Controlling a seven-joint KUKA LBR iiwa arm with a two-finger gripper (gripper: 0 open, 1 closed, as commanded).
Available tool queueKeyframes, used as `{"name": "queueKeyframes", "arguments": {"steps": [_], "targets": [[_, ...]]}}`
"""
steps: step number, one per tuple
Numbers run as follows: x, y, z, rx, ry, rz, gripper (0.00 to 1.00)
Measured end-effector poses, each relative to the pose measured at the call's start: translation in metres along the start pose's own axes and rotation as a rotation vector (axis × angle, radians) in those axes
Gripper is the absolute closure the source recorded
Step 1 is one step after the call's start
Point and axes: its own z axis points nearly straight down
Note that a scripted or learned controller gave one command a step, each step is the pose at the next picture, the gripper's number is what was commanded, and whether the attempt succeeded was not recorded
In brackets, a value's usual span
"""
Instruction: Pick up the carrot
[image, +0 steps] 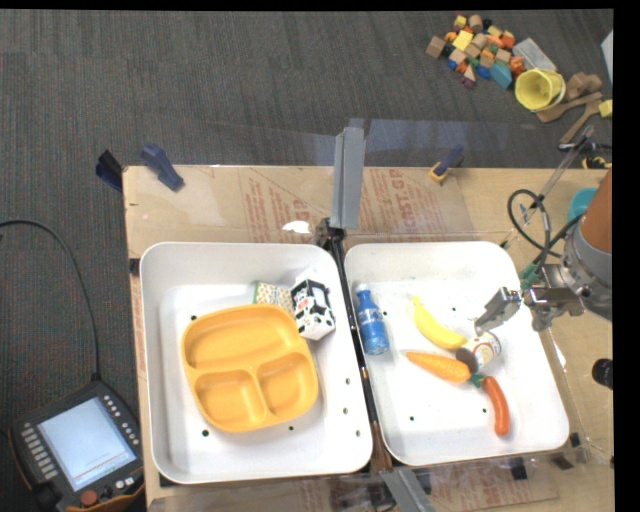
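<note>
The orange carrot (440, 366) lies slantwise in the middle of the right bin (400, 262), its tip pointing left. Just to its right sits a small white-and-dark round thing (483, 352). The gripper (497, 309) hangs at the right side of this bin, up and to the right of the carrot and apart from it. One grey finger (494, 311) shows, with nothing seen held.
In the right bin also lie a yellow banana (436, 326), a blue bottle (371, 320) by the left wall and a red-orange sausage-like piece (497, 405). The left bin (165, 265) holds an orange divided plate (250, 366), a cow-pattern carton (312, 307) and a small box (268, 294).
</note>
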Motion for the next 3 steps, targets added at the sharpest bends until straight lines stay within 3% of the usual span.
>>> {"name": "queueKeyframes", "arguments": {"steps": [1, 2, 3], "targets": [[0.018, 0.006, 0.185, -0.002, 0.001, -0.135, 0.0], [0.015, 0.004, 0.18, 0.006, 0.004, -0.124, 1.0], [0.058, 0.05, 0.082, -0.002, -0.001, -0.086, 1.0]]}}
